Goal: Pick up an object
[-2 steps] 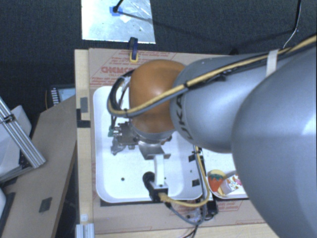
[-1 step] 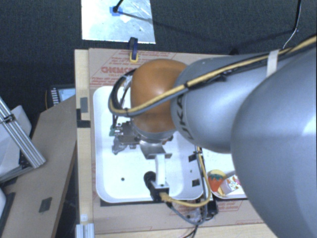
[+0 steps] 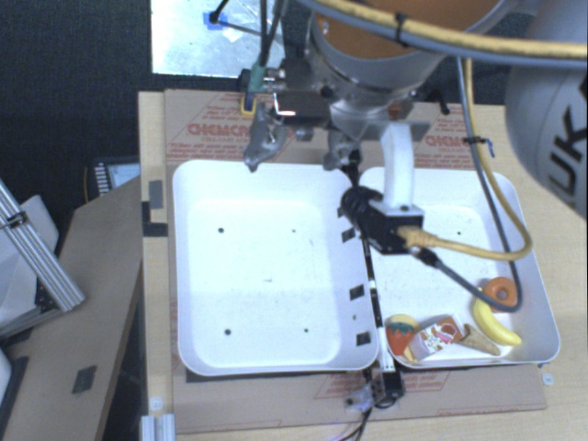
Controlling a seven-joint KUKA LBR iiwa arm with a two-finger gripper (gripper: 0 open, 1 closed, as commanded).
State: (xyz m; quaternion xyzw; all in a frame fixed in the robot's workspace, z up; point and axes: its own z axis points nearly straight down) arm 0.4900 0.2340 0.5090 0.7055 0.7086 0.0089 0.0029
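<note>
you're at the approach step and nothing has been picked yet. the jaws hang released and spread wide with nothing between them, over the far rim of the left shallow white plastic bin (image 3: 197, 246).

everything worth picking sits in the right shallow white plastic bin (image 3: 459, 223), crowded into its near corner:
- a curved yellow toy banana (image 3: 497, 325), close to the right wall
- a small round orange fruit piece (image 3: 499, 291), just behind the banana
- a tan cone-shaped piece (image 3: 478, 342)
- a red and white printed packet (image 3: 433, 337)
- a round red-orange tomato-like piece (image 3: 401, 333), hard against the seam between the bins

your next move, as i judge it, is to carry the jaws across the seam and toward the near side, line up over one piece, then descend.

the round orange piece looks the least hemmed in. the tomato-like piece, packet and cone touch or overlap, so a closing pinch there could catch two or push one aside. the bin walls leave little room for a finger beside the banana or the tomato-like piece. the tan desk (image 3: 106, 246) around the bins carries nothing in the way.
</note>
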